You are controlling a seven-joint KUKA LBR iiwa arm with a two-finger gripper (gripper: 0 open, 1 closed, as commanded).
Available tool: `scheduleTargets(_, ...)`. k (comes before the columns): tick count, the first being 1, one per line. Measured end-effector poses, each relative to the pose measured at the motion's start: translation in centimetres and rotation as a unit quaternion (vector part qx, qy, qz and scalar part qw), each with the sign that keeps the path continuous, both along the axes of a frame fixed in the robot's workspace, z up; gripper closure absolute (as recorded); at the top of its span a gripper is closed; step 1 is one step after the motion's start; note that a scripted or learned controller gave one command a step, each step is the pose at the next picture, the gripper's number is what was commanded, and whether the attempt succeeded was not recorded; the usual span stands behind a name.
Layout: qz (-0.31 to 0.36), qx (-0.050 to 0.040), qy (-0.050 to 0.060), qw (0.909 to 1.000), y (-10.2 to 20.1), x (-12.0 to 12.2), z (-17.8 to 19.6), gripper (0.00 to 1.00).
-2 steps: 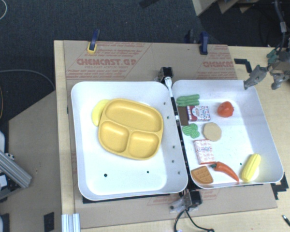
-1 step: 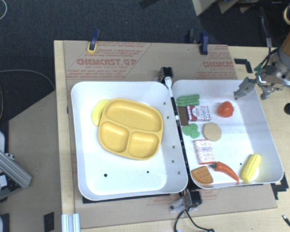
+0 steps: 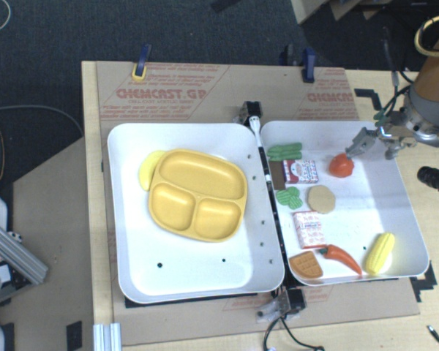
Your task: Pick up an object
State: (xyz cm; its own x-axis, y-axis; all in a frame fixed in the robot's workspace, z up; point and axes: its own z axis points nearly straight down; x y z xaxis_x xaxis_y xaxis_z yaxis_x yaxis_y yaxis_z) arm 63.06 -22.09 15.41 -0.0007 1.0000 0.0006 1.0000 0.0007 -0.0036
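The right bin (image 3: 406, 196) holds several toy foods. A red tomato (image 3: 342, 165) lies near its back. Around it lie a green pea pod (image 3: 284, 151), a red and white packet (image 3: 301, 171), a tan round biscuit (image 3: 322, 199), a second packet (image 3: 309, 229), a red chili (image 3: 342, 256), a corn cob (image 3: 380, 252) and an orange waffle (image 3: 306, 265). My gripper (image 3: 375, 145) hangs over the bin's back right corner, just right of the tomato. It is open, with nothing between its fingers.
A yellow divided plate (image 3: 197, 194) rests in the left bin (image 3: 205, 276), with a yellow piece (image 3: 150, 168) poking out beneath its left side. A brown bar (image 3: 276, 174) and a green leafy piece (image 3: 288, 197) lie by the divider between the bins.
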Motion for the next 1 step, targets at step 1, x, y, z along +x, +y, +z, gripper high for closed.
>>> scheduleTargets(1, 0.001, 0.0003, 0.000, 1.0000, 0.39, 0.74, -4.62, 0.00)
